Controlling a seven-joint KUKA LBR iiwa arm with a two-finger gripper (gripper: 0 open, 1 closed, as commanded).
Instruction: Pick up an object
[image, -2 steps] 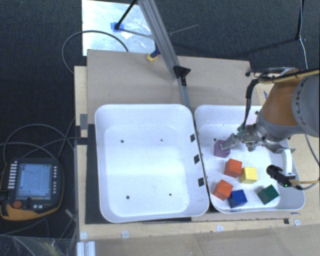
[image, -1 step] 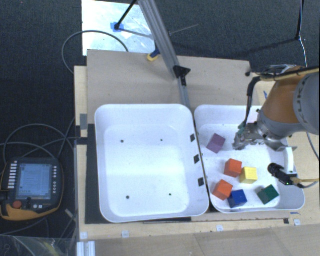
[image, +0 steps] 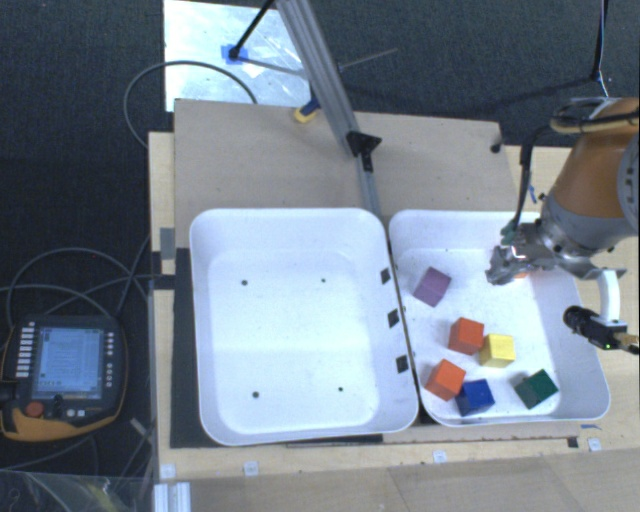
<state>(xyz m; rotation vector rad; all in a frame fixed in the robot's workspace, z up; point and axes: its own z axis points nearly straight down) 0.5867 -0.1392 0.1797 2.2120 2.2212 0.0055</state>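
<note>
The right bin (image: 420, 232) holds several blocks: a purple one (image: 432, 286), an orange one (image: 466, 335), a yellow one (image: 498, 349), a second orange one (image: 446, 378), a blue one (image: 476, 396) and a dark green one (image: 537, 388). My gripper (image: 508, 262) hangs over the upper right part of this bin, right of the purple block and above the orange and yellow ones. I see no block between its fingers, and their spacing is too small to make out.
The left bin (image: 290, 320) lies beside the right one, joined by black clips (image: 392, 318). A metal pole (image: 330, 80) slants across the back of the bench. A teach pendant (image: 62, 375) rests on the floor at the left.
</note>
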